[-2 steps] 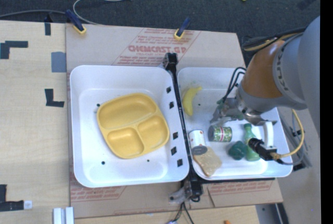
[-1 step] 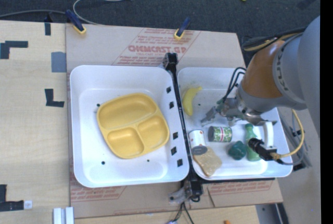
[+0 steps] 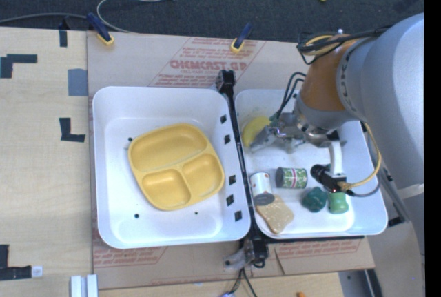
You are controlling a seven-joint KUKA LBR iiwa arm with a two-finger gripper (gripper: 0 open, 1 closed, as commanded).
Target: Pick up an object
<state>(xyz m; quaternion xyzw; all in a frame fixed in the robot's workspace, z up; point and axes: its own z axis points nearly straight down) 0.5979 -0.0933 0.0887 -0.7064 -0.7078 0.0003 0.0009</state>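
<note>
1. Nearest the camera, a tan sponge lies at the right bin's front edge.
2. Beside it sit a white can and a green-labelled can.
3. Whether the tool is open, I cannot tell; it hovers touching or just over a yellow object at the bin's back left.
4. Left bin holds a yellow divided plate.

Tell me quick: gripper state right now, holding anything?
Gripper: low in the right bin, next to the yellow object; open or shut cannot be told, and no hold is visible.
</note>
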